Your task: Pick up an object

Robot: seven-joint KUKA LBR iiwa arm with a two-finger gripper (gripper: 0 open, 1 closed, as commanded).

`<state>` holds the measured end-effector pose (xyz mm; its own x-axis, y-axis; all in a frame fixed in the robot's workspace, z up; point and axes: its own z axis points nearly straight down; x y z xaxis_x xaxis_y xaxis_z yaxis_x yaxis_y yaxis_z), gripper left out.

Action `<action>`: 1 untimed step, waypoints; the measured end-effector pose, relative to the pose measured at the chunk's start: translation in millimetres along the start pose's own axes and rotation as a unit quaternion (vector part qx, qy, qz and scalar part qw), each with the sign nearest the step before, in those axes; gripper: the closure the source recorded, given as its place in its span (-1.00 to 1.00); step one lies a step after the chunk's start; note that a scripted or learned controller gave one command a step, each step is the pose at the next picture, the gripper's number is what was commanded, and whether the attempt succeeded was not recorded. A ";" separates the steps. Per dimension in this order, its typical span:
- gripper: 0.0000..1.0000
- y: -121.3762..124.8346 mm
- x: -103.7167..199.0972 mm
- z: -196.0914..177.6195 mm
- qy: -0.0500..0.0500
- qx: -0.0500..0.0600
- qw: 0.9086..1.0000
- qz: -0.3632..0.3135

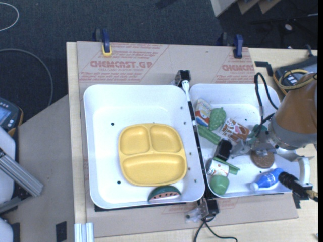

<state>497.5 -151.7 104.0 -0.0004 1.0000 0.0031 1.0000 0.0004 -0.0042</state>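
Gripper (241, 146) of the grey arm sits low inside the right bin (229, 91), reaching in from the right among the clutter there; whether it is spread or closed cannot be told at this slant, and nothing can be seen to be held by it. Orange band (298, 110) of the arm lies above the wrist, over the right edge of that bin. Just right of the gripper rests a brown round disc (263, 160), partly under the wrist. Nearer the viewer a blue and white bottle (266, 180) lies on its side by the bin's near right corner. Left of the gripper a small black block (222, 149) stands tilted, and nearer still a green round item (219, 184) lies against the near wall with a white-labelled piece (218, 168) touching it. Farther off, a green textured lump (217, 118) lies beside a red and white packet (203, 114), and a printed wrapper (236, 129) lies between that lump and the gripper. A long green stick (207, 134) runs along the left side of this bin. In the left bin (101, 115) a yellow divided plate (152, 154) lies flat near the middle, and a watermelon slice toy (164, 193) rests at the near wall, close to the plate's near edge. Two blue clamps (105, 39) hold the board at the far side.
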 end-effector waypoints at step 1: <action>1.00 1.6 -1.5 -9.9 -0.002 -0.002 1.000 0.001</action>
<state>499.1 -153.2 113.9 0.0014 1.0000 0.0001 1.0000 -0.0014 0.0006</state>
